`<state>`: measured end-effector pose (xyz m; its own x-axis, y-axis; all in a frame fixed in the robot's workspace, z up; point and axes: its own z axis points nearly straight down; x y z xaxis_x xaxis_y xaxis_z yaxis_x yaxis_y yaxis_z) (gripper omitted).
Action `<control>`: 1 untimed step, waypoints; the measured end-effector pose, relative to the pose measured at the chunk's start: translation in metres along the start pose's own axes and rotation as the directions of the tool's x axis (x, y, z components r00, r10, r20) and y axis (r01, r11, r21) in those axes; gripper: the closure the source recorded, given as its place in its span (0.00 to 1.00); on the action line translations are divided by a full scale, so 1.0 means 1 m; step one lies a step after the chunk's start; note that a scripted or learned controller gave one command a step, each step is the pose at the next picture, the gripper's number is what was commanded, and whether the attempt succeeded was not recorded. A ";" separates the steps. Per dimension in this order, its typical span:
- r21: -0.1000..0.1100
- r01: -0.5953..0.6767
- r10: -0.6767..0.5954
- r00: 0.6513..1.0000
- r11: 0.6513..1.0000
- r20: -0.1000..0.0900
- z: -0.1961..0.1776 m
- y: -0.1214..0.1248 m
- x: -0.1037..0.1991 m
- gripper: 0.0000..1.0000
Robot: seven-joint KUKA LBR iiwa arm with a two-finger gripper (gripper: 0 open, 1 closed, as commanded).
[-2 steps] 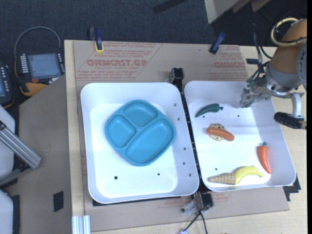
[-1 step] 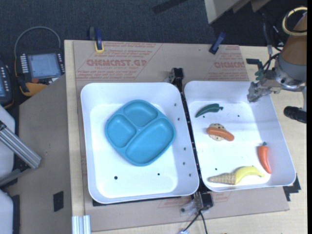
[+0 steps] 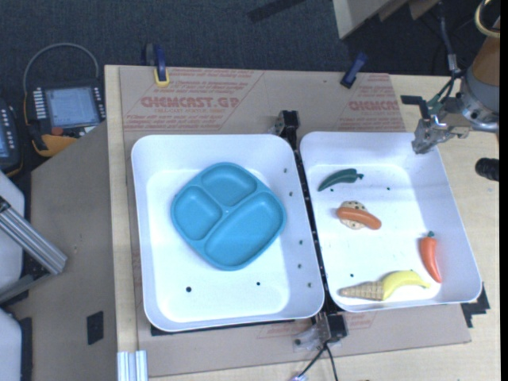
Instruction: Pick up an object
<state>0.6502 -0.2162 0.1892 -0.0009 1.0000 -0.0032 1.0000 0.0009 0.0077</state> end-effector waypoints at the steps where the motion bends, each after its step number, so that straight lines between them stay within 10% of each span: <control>1: -0.002 0.002 -0.002 1.000 1.000 0.000 -0.059 0.010 0.006 1.00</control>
<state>0.6593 -0.2102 0.2485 -0.0024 1.0000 -0.0037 0.9999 0.0024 0.0098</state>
